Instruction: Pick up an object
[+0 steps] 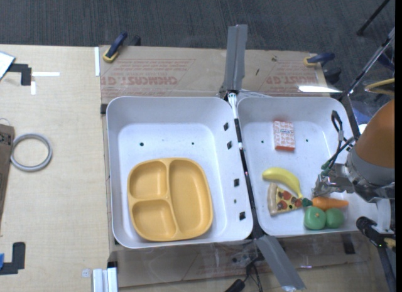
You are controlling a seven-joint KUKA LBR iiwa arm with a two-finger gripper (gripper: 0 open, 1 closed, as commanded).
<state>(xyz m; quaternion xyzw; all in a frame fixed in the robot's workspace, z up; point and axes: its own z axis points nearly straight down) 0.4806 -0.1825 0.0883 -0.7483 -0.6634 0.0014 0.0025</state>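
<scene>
End effector [321,186] is sitting low in the right bin [301,105], just above the carrot [331,202] — can't tell its state. Green pepper [323,218] is lying below, pizza slice [283,199] and banana [282,177] to its left, red-white box [284,135] further up — yellow divided plate [169,198] is occupying the left bin [119,159].

Tape roll [29,152] on bench far left; blue clamps [115,46] [320,59] on cardboard [164,71] behind bins.
</scene>
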